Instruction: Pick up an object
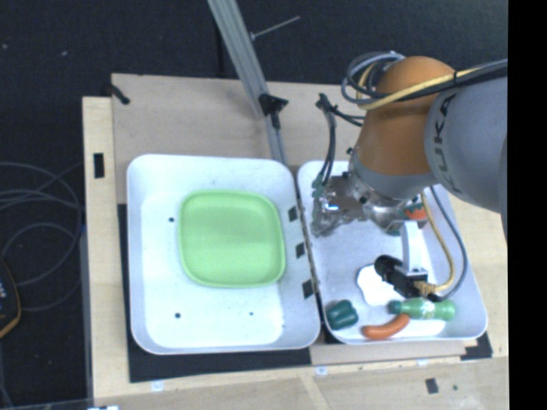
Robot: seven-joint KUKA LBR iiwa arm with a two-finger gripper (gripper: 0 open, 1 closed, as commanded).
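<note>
This is a robotics lab, not a home. A plain wooden bench [184, 109] at the frame's center bears two shallow white bins [145, 229] side by side, and a grey industrial arm [466, 135] with an orange band reaches in from the right. Loose cables [34, 220] trail over the dark floor at the left, and a metal strut [244, 49] slants in from the top.

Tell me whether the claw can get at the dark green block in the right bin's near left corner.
Probably yes: the dark green block lies uncovered, apart from the orange piece, and the claw hangs over the same bin's left side.
</note>
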